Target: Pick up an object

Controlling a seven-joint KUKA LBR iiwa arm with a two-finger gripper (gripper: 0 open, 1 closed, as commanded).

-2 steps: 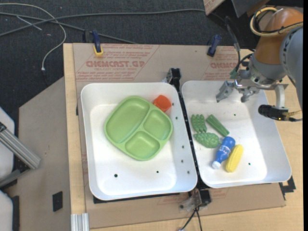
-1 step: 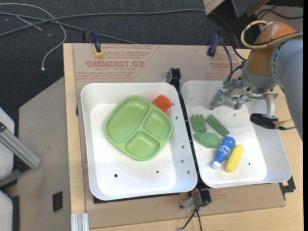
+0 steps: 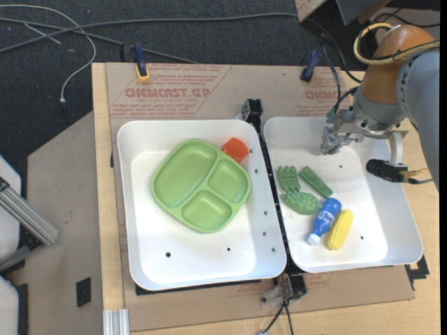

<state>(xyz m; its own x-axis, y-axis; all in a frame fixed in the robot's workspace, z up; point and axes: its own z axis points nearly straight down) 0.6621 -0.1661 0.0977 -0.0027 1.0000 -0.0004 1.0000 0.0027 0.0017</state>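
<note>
Scene: a bench covered in brown cardboard (image 3: 209, 82), seen from above at a slant, bearing two shallow white bins side by side.
Landmark: the right bin (image 3: 391, 236); every place below is given relative to it.
Arm: a grey arm with an orange band (image 3: 391, 61) reaches in over the right bin's far right corner.
Gripper: the gripper (image 3: 337, 139) hangs over the far part of the right bin, above bare white floor. Nothing lies between its tips; whether they are spread or closed cannot be told from this angle.
Objects in the right bin: a cluster sits near its middle, nearer the camera than the gripper. It holds a green ridged piece (image 3: 288, 179), a green stick-shaped piece (image 3: 316, 182), a green bumpy piece (image 3: 301, 202), a blue bottle (image 3: 325, 220) with a white cap, and a yellow corn cob (image 3: 339, 229) touching the bottle.
Left of the right bin: the left bin (image 3: 140, 187) holds a green divided plate (image 3: 201, 184) and an orange item (image 3: 236, 149) at the plate's far edge.
Progress: by my reading the pick is not yet made. Every object rests on a bin floor and the gripper is apart from the cluster. Choosing a target, descending, closing and lifting all remain.
Writing: red print on the cardboard beyond the left bin reads "CHEMCAST GP". Similar red print beyond the right bin is partly hidden. The bottle's label is too small to read.
</note>
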